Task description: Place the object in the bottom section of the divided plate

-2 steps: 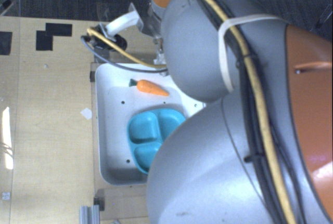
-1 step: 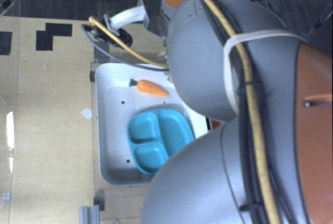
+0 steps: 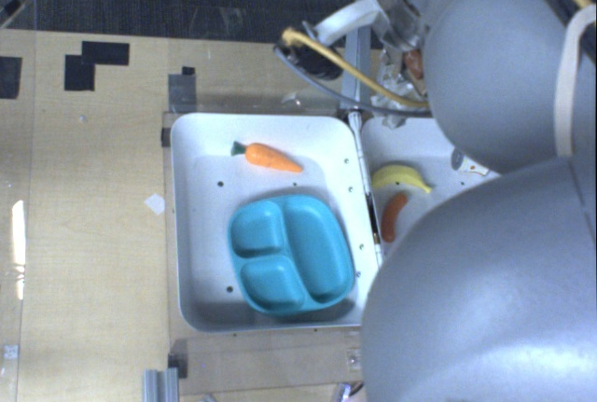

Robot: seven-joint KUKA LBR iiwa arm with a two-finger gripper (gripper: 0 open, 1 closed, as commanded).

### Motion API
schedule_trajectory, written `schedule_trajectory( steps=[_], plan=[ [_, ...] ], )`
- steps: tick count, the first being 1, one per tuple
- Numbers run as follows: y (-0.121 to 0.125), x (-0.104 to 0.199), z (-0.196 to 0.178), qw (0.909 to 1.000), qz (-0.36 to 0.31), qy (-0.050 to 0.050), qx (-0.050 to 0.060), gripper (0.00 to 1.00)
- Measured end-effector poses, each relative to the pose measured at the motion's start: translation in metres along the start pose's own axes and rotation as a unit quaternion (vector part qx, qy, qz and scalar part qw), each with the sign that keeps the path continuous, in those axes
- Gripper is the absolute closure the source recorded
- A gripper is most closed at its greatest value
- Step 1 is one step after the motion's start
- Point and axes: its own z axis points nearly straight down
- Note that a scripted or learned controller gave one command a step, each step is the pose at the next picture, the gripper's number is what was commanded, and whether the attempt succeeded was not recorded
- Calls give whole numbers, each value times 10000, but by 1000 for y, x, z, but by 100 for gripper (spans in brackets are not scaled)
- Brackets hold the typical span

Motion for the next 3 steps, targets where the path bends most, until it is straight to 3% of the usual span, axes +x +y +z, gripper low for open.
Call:
schedule_trajectory(
  steps=[1, 2, 3],
  plan=[
    [-36, -65, 0, 9966, 827, 17, 6, 100],
    [-36, -65, 0, 9965, 831, 17, 3, 0],
    [0, -7, 45, 10000, 25, -3, 5, 0]
  ],
)
